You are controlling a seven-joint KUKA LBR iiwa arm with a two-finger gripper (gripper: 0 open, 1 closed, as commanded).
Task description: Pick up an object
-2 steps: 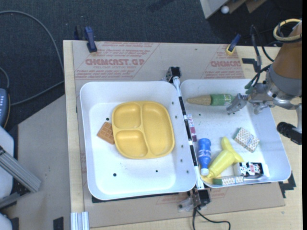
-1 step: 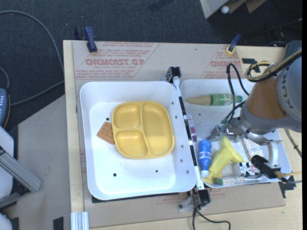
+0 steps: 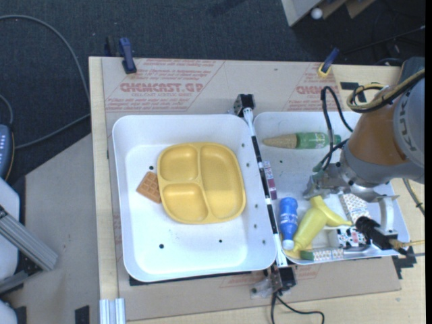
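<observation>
Just up and to the right of the small blue plastic bottle (image 3: pixel 288 214), find the two-finger gripper (image 3: pixel 322 184), down low inside the right-hand shallow white bin (image 3: pixel 399 201). Cannot tell whether open or closed, nor whether gripping anything: too much hidden under the grey wrist. Farther right of the blue bottle and higher in the view, follow the grey arm with its orange band (image 3: pixel 378 140) out past the bench edge.

Immediately right of the blue bottle, touching or nearly touching it, note the soft yellow plastic object (image 3: pixel 316 223), long, bent, lying slantwise just below the gripper. Cannot tell whether touched by the gripper. Right again of the blue bottle, beyond the yellow piece, see a flat packet with a red-and-white pattern (image 3: pixel 354 206), and below that a small black-and-white item (image 3: pixel 351 235), too small to identify.

Well above the blue bottle, toward the far wall of the same bin, spot a green bottle with a tan cone-shaped end (image 3: pixel 297 140), lying on its side, apart from the gripper.

Left of the blue bottle, across the shared bin walls, look into the left-hand shallow white bin (image 3: pixel 135 235): holds a yellow plastic plate divided into three compartments (image 3: pixel 201 181), flat, roughly central. Farther left of the blue bottle still, tucked against the plate's edge, see a brown square waffle-patterned piece (image 3: pixel 149 186).
</observation>
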